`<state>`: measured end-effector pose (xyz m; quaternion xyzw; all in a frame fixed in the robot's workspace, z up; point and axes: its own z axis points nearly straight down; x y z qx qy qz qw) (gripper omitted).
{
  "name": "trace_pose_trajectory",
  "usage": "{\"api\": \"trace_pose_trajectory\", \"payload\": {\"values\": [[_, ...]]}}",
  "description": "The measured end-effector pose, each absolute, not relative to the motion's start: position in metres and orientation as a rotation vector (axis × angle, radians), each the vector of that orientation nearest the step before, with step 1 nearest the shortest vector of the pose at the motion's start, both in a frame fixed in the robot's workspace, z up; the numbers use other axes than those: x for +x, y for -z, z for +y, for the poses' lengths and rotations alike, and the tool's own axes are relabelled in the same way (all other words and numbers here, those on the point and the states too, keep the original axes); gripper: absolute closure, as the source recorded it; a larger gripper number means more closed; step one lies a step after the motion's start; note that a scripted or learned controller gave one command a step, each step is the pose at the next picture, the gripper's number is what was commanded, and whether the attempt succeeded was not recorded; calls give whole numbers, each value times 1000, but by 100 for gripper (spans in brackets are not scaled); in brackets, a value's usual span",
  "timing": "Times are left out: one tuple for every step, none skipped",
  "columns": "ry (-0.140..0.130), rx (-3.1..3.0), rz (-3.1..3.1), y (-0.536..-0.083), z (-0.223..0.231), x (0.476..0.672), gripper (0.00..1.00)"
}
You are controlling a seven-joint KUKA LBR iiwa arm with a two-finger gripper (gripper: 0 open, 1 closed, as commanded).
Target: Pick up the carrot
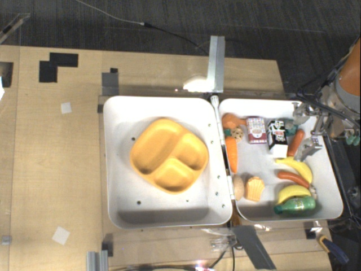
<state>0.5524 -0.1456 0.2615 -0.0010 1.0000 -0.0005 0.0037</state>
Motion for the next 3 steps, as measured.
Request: {"api": "trace_pose_trajectory", "payload": {"values": [[-3,337,3126,-96,-157,519,0],[-2,385,3103,-90,-112,559,0],[-4,569,3077,-89,-82,587,0]]}}
